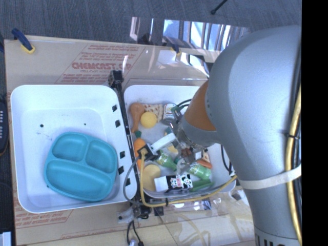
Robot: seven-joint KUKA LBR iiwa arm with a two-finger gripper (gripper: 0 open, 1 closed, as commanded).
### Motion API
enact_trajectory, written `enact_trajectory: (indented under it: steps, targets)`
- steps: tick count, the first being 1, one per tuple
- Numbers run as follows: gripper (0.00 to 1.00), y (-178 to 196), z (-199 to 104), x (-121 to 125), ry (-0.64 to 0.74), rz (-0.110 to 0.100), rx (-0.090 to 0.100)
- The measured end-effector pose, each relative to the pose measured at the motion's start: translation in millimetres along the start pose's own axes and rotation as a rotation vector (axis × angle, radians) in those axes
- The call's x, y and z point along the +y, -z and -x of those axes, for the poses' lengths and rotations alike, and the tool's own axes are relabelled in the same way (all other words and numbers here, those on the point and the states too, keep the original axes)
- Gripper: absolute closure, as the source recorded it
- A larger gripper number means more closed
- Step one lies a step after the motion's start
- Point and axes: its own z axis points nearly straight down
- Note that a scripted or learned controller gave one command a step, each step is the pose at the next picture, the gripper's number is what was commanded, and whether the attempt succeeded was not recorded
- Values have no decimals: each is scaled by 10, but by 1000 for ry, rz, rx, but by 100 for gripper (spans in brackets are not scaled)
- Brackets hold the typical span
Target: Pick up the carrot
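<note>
- A smooth grey arm [256, 111], with a satin sheen like painted metal or hard plastic, carries a matt orange band [197, 118].
- Two white bins, the left bin [31, 101] and the right bin [154, 92], look like smooth moulded plastic with a soft gloss.
- The blue divided plate [82, 165] looks like matt plastic.
- Brown cardboard [77, 60] with red print covers the table; it looks dull and papery.
- A glossy clear sheet [184, 37] reflects light behind the bins.
- The small orange carrot [139, 145] looks like smooth toy plastic.
- The floor [102, 4] looks like dark, rough carpet.
</note>
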Motion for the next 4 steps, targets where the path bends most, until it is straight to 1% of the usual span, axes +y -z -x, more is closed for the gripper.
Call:
enact_trajectory:
  steps: [1, 2, 3, 4]
  targets:
    - [0, 833, -478, -335, 25, -4, -6]
    - [0, 789, -241, -828, -21, -7, -17]
    - [0, 794, 105, -915, -69, -4, -18]
    - [0, 803, -177, -339, -39, -2, -13]
